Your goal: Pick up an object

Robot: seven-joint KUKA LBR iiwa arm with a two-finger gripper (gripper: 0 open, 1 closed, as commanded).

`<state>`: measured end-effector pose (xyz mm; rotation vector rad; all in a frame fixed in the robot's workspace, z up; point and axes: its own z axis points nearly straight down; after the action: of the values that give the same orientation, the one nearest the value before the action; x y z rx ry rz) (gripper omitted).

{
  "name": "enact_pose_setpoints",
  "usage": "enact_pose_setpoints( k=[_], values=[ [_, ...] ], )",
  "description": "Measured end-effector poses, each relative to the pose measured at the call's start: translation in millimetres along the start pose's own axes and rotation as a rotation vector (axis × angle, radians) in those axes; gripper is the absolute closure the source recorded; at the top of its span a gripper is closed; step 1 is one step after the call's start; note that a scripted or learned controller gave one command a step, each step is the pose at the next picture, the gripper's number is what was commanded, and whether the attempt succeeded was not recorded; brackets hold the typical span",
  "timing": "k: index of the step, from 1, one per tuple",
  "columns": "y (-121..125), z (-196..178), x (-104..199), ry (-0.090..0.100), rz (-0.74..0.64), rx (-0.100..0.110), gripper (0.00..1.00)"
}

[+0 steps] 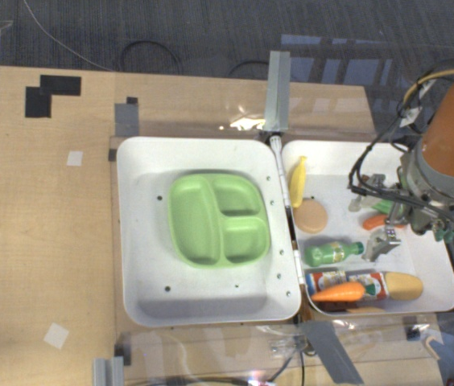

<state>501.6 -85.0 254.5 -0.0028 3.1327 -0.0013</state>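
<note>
My gripper [385, 241], its state impossible to tell, hangs over the right bin [444, 284] near the green bottle [332, 253], where crowding by the carrot [341, 293] along the front edge could spoil a grasp.

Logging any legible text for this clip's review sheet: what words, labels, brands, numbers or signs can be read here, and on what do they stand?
No text can be read.
Green bottle: label too blurred to read.
Red-and-white labelled pack at the right bin's front: print too small to read.
Black patches on the bench: plain shapes, no lettering.
</note>
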Motion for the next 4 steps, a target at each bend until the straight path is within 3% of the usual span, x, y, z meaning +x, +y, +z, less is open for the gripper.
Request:
enact_pose_setpoints(
  k=[1, 2, 3, 4],
  values=[
    [-11.2, 126.8, -1.9, -0.001, -0.203, 0.0, 0.0],
    [-50.3, 164.7, -63.6, -0.006, -0.339, 0.001, 0.0],
    [-87.0, 118.5, -85.1, -0.004, -0.51, 0.002, 0.0],
    [-85.6, 164.7, -50.5, -0.008, -0.534, 0.003, 0.0]
  ],
)
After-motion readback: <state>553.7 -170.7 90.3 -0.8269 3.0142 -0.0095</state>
